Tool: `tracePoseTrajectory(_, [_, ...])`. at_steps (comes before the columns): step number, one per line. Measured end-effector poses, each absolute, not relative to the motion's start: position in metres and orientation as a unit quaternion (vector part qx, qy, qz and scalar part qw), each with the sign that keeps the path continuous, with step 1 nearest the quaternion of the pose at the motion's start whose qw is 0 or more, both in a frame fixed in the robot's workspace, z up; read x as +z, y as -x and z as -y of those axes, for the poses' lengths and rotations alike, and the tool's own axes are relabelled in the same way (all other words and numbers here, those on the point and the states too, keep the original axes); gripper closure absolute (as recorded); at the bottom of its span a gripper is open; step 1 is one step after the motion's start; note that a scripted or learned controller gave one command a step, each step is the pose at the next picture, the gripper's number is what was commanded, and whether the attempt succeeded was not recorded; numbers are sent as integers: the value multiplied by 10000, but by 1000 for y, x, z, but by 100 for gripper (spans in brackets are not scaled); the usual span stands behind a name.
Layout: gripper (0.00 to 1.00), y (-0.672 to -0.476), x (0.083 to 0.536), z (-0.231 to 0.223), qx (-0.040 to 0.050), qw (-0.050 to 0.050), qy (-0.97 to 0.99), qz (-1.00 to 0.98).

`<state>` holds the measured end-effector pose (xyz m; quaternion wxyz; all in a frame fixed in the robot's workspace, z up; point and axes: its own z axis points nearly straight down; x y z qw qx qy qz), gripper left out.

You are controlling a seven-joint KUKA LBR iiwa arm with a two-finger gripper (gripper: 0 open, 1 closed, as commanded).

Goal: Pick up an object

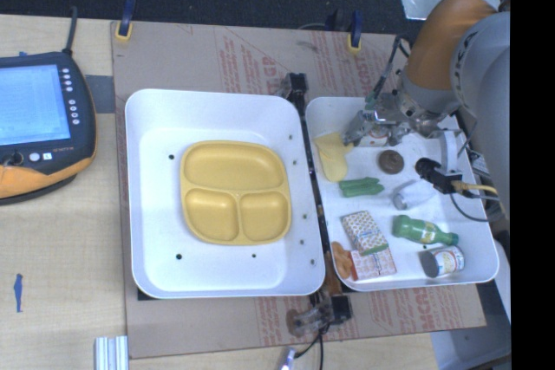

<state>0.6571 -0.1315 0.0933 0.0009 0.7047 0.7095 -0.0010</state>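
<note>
Grey and orange, the KUKA arm (451,48) reaches in from the right and holds its gripper (375,127) low over the far end of the right white bin (487,266). Whether its fingers are spread or pressed together cannot be told, and nothing is seen between them.

No object appears lifted, so the pick seems not yet done. Every candidate lies in that bin: a pale yellow soft piece (332,156) just left of the gripper, a small brown round disc (391,160) just near of it, a green oblong piece (361,185), a green bottle (422,230), a printed carton (363,231) and a small can (443,261).

In the left white bin (147,186) rests a yellow three-compartment plastic tray (236,191).
</note>
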Motion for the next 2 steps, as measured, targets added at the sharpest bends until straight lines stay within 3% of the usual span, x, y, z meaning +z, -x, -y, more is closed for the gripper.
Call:
tracePoseTrajectory(1, [100,-657,105,133,-17,6,-7043,-7099])
tracePoseTrajectory(2, [100,-600,193,54,-14,-7,-7044,-7098])
